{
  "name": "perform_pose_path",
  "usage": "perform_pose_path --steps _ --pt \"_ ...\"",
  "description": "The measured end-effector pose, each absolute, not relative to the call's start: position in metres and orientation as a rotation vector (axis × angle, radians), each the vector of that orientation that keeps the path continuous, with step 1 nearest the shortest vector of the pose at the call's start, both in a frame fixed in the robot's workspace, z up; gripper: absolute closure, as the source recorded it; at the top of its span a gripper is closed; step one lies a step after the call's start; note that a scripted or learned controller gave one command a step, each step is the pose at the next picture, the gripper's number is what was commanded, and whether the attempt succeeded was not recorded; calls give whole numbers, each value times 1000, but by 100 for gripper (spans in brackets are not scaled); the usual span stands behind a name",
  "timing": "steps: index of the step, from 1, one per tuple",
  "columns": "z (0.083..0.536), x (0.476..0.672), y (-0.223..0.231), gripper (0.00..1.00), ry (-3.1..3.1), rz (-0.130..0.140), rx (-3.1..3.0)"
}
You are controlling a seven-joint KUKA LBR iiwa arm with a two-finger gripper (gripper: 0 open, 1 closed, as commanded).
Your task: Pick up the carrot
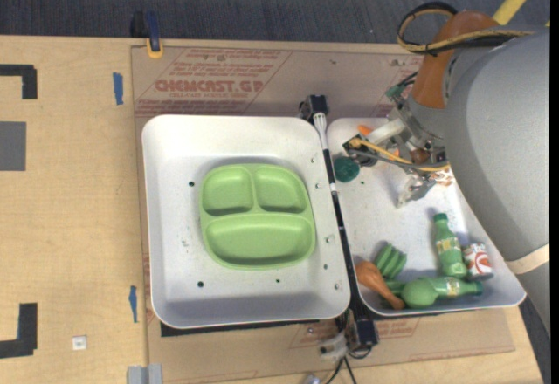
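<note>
Hovering over the right bin [377, 218], the gripper [417, 190] holds nothing; its opening cannot be told.

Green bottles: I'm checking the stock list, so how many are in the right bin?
2: one green bottle upright-looking near the right wall, another lying along the near edge. The arm may hide more.

The bench [70, 225] is seen from high above, at a slant. Both white bins [166, 225] are looked down on, with the arm [502, 138] seen at the right.
</note>
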State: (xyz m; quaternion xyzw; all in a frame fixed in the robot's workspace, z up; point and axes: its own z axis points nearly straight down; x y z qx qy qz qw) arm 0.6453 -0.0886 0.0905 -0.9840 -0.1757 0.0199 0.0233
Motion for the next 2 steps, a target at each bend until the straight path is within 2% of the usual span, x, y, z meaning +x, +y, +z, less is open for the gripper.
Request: perform_pose_path --steps 1,2 --pt "102 652 -90 100 -555 10 -3071" --pt "93 640 -93 0 -541 85 -3058"
